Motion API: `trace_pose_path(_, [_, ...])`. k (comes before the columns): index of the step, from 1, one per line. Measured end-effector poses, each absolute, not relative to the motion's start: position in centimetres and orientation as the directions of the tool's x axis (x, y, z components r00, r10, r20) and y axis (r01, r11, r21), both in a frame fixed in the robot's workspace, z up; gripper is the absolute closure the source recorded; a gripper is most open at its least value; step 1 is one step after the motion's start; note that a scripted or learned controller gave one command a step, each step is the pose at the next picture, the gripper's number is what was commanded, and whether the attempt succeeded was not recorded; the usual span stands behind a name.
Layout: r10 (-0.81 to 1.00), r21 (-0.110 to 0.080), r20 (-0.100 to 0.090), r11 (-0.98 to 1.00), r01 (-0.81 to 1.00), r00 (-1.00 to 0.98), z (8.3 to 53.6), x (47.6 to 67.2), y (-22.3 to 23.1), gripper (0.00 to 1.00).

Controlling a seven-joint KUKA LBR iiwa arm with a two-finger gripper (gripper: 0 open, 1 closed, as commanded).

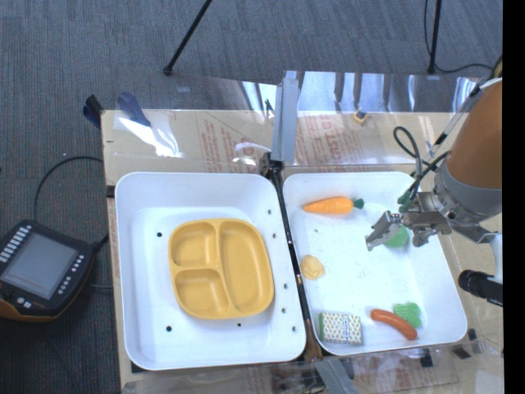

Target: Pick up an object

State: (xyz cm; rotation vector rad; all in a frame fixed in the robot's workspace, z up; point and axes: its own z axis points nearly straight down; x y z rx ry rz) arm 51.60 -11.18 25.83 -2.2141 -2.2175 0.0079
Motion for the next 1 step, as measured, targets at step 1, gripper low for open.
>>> trace_pose_path(1, [0.992, -0.016, 0.007, 0.128, 0.992, -0.128, 13.04, 47.19, -17.38, 0.0])
